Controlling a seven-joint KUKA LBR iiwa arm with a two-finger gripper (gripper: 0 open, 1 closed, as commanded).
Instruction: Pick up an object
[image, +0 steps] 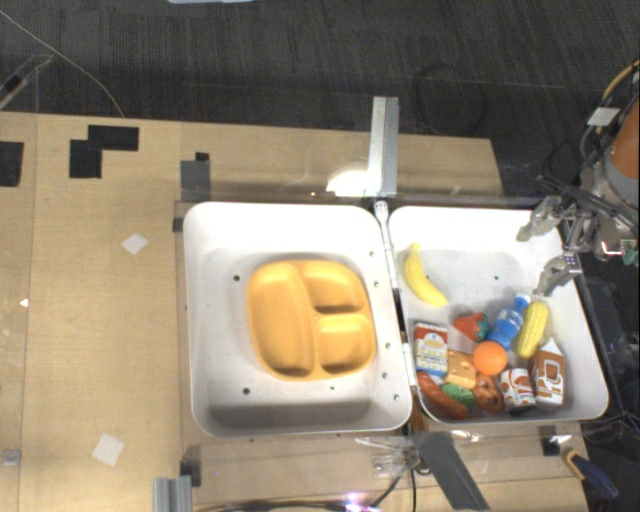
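Two fingers of gripper (556, 243) spread apart w/ nothing btwn them, over right bin (470, 232) at its far right rim. Toy food heaped at that bin's near end: banana (422, 277), corn (534, 326), orange (489, 357). Yellow tray (310, 317) in left bin (215, 300); wood bench (90, 320).

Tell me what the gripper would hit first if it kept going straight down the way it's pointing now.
Probably the corn cob, lying just beyond the gripper in the right bin; depth is unclear, so it might meet bare bin floor first.
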